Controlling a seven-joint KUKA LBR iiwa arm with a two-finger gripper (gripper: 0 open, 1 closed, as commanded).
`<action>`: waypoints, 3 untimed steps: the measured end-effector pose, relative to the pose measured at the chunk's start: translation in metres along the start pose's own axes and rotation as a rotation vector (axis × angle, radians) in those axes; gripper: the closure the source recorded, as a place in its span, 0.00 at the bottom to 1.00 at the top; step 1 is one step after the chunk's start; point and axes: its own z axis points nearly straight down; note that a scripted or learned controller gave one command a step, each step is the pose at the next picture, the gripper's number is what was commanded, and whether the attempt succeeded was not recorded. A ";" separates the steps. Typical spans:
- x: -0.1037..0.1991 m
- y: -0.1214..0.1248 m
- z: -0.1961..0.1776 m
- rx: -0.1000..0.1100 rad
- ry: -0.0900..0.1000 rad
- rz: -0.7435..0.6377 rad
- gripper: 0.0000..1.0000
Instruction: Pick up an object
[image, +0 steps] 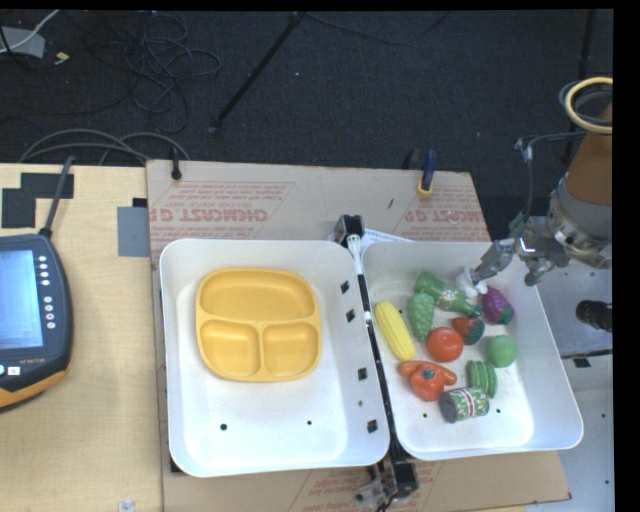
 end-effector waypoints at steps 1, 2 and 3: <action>0.011 -0.025 0.131 0.000 0.000 0.000 0.00; 0.010 -0.025 0.119 0.003 0.002 0.000 1.00; 0.075 0.032 0.063 -0.008 0.000 -0.005 1.00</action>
